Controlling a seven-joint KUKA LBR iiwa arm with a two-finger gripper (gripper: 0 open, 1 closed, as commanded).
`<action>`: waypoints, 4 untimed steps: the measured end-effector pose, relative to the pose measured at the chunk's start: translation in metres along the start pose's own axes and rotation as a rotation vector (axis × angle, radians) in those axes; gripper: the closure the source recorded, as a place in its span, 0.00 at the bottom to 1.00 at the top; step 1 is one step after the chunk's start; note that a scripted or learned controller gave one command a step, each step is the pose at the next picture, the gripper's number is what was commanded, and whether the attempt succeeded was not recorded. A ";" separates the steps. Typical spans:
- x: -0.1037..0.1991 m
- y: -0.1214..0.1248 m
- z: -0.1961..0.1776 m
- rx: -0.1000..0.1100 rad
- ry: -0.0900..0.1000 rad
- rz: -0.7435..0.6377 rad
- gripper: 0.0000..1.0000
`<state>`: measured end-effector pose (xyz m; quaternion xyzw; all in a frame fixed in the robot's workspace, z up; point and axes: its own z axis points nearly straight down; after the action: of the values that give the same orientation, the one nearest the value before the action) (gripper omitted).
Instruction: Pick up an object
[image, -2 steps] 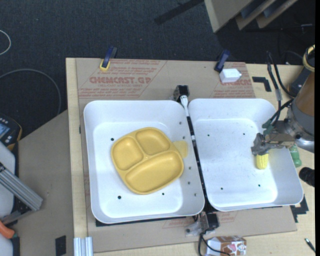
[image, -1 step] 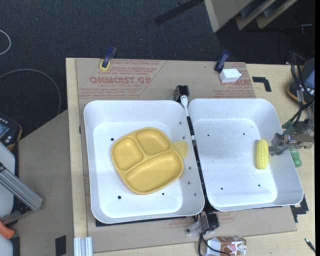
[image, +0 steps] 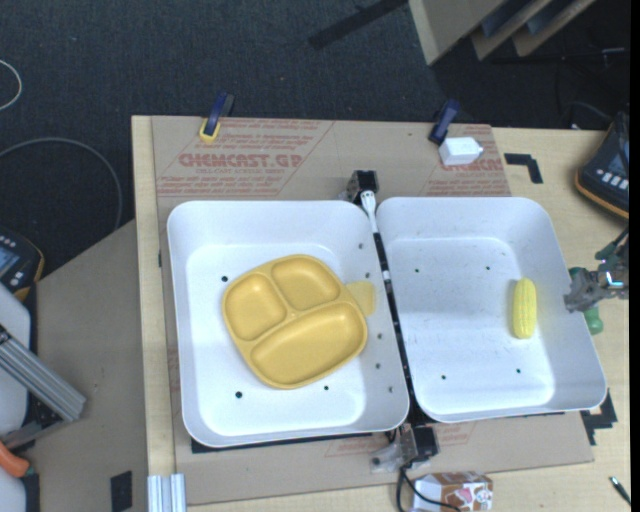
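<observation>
Overhead view of the worktop (image: 300, 150) carrying 2 shallow white bins side by side. The left bin (image: 200, 240) contains a yellow divided plate (image: 293, 320) with 3 compartments, lying flat near the bin's centre; a small yellow piece (image: 361, 296) shows at the plate's 3 o'clock edge, just beside the bin's right wall, and whether it belongs to the plate or lies partly beneath it cannot be told. The right bin (image: 470, 225) contains a toy corn cob (image: 524, 307), lying lengthwise from 12 to 6 o'clock, at about 3 o'clock in the bin and near its right wall.

The end effector (image: 592, 290) appears at the frame's 3 o'clock edge, at the outer rim of the right bin and close to the corn cob but apart from it. Too little of it is resolved to tell how its grasping parts stand, and nothing is visibly carried in it.

Progress: judged from this arrangement, the pick is not yet achieved. Every candidate object rests on a bin floor. The corn cob, being nearest, is the likeliest target; what remains is the descent over an object, the closure on it and the lift clear of the bin.
</observation>
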<state>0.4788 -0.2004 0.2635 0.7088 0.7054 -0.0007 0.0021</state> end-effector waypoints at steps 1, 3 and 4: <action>-0.025 0.001 -0.012 -0.002 0.000 -0.002 1.00; -0.020 0.015 -0.042 -0.004 0.000 -0.007 1.00; -0.020 0.015 -0.052 -0.007 -0.002 -0.008 1.00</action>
<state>0.4938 -0.2200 0.3157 0.7060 0.7082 0.0009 0.0053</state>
